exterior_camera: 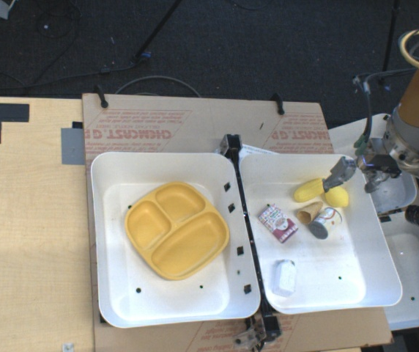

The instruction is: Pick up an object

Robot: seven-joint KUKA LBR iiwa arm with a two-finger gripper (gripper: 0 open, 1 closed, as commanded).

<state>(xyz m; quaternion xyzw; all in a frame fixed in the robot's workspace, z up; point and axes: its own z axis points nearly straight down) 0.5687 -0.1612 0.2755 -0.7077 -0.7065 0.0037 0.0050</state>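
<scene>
white block, fingers above yellow toy

From my feed the light is bright and even from overhead, with the white bins nearly washed out. Shadows are faint, the dark floor swallows detail, and everything looks slightly soft.

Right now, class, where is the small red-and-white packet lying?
The red-and-white packet lies in the right bin, near the divider between the bins, left of the small cup and above the white block.
</scene>
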